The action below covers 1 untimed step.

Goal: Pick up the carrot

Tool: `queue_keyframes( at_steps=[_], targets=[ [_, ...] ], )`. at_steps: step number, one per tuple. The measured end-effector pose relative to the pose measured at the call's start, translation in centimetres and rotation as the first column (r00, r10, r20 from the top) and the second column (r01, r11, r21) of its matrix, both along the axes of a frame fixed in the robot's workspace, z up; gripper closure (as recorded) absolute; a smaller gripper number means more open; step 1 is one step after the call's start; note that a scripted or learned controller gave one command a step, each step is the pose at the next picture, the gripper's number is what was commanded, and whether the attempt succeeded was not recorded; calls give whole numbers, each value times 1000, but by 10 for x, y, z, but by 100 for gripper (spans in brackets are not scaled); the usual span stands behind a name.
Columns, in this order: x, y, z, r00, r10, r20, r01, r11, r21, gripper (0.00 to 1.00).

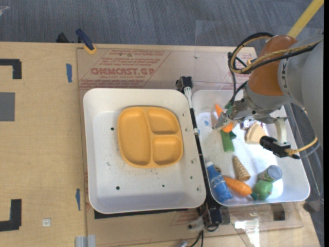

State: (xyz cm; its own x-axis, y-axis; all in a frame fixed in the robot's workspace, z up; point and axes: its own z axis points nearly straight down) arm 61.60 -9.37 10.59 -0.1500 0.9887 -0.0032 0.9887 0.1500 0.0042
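The carrot (238, 186) lies flat near the front edge of the right bin (298, 176), between a blue bottle (219, 181) and a green bottle (264, 185). My gripper (225, 120) hangs low over the back left part of that bin, well behind the carrot and apart from it. Right under the gripper's tip lies a green stick-like object (227, 142) with an orange end. A small orange piece (218, 109) shows just behind the gripper.
An ice cream cone toy (240, 168) lies between the gripper and the carrot. A pale bread-like piece (254, 133) and a white object (281, 130) sit at the bin's right. The left bin (97, 138) holds a yellow divided plate (150, 136).
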Motion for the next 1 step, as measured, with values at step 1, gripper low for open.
queue_keyframes(
  at_steps=[1],
  targets=[
    [29,65,83,1000,14,6,-14,1000,4,100]
  ],
)
